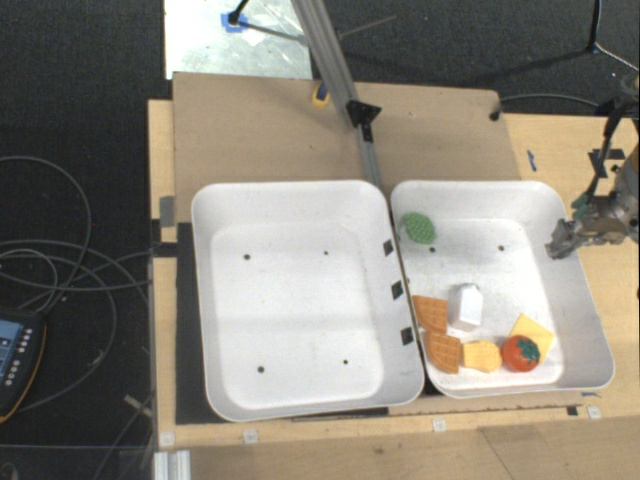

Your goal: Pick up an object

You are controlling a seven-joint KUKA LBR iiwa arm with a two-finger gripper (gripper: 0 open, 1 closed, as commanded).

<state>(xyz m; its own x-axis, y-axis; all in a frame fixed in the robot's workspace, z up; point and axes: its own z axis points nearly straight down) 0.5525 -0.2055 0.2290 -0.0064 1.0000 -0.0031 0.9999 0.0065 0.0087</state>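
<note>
1. Clutter is sitting along the near wall of the right bin point(575, 298), and this is what you are choosing from: a red tomato-like piece point(520, 353) at the near right, a yellow wedge point(533, 328) touching it on its far side, and a smaller yellow-orange block point(482, 357) just to its left.
2. Going left along that near row, you are seeing two orange waffle-textured pieces point(436, 332) lying end to end, their shared long line running near to far along the bin's left wall.
3. A white block point(466, 305) is standing just right of the farther orange piece and looks to be touching it, so you are getting little room for fingers there.
4. Farther back, a green ball point(419, 229) is lying alone in the far left corner of the right bin, well apart from the rest; in my judgement it is the cleanest pick.
5. The left bin point(225, 208) is sitting beside all this, bearing none of the objects.
6. The gripper point(570, 234) is hanging at the right bin's far right rim, partly cut off by the frame edge. Everything is lying to its left: the ball straight across, the cluster left and nearer.
7. You are not getting a usable look at the jaws; they are small, dark and blurred, so I cannot tell their state.
</note>
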